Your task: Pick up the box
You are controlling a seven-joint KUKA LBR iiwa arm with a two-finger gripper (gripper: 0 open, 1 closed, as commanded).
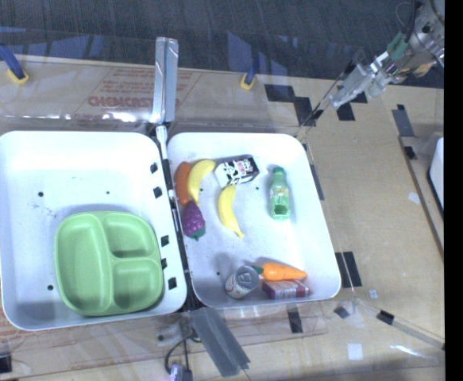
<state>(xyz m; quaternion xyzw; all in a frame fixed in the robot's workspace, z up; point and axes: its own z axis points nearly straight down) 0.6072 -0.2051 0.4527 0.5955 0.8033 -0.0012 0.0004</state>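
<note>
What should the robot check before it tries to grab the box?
1. Box located: ok, at the right bin's near edge.
2. Box top free: not ok, a carrot lies against or on it.
3. Side room: not ok, a can crowds its left end.
4. Gripper over the box: not ok, it is past the bin's far right corner.
5. Fingers ready: cannot tell.

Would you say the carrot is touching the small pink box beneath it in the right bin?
Touching. The camera view shows the carrot lying right against the upper edge of the pink box, with no strip of white bin floor between them.
</note>
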